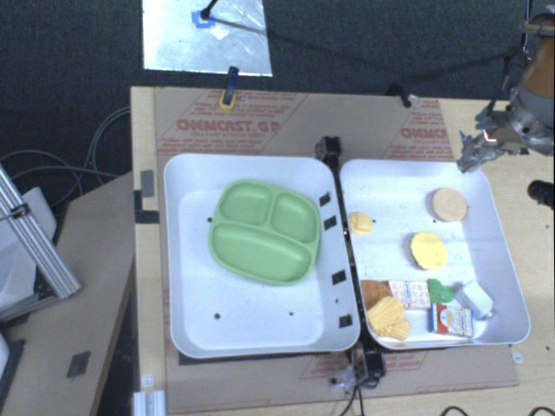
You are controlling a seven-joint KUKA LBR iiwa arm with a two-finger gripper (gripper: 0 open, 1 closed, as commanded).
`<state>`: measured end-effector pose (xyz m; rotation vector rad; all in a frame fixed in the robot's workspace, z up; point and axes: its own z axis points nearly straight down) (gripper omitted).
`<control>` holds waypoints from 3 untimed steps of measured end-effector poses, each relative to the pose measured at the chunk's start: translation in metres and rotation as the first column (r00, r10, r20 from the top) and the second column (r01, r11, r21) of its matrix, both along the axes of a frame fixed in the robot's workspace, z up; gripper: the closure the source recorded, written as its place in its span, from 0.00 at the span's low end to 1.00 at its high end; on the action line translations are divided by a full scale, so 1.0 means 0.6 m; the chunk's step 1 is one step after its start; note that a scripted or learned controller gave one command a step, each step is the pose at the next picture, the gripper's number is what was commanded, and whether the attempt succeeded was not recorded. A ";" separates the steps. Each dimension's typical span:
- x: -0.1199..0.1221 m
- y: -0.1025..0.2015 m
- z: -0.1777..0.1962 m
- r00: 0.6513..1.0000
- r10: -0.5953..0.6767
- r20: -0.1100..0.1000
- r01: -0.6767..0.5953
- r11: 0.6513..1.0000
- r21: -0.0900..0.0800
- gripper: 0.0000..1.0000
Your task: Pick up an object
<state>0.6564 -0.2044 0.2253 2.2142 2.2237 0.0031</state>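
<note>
Hovering: gripper (475, 152) sits above the far right corner of the right bin (395, 170), nothing between its fingers; whether they are spread or pressed together cannot be told.
Step in hand: approach, no object yet picked, by my judgement.
Candidates: tan disc (449, 204) nearest the gripper; yellow disc (428, 250) further in; small carton (449, 321) at the near edge.
Left bin: green divided plate (264, 231).
Next move calls for: descent squarely over the tan disc.
</note>
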 end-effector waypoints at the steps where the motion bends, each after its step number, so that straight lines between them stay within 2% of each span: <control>1: -0.014 0.092 -0.005 1.000 0.004 -0.003 -0.004 1.000 0.002 1.00; 2: -0.050 0.180 -0.019 1.000 0.005 -0.004 -0.005 1.000 0.003 1.00; 3: -0.099 0.245 0.005 1.000 0.004 -0.004 -0.004 1.000 0.003 1.00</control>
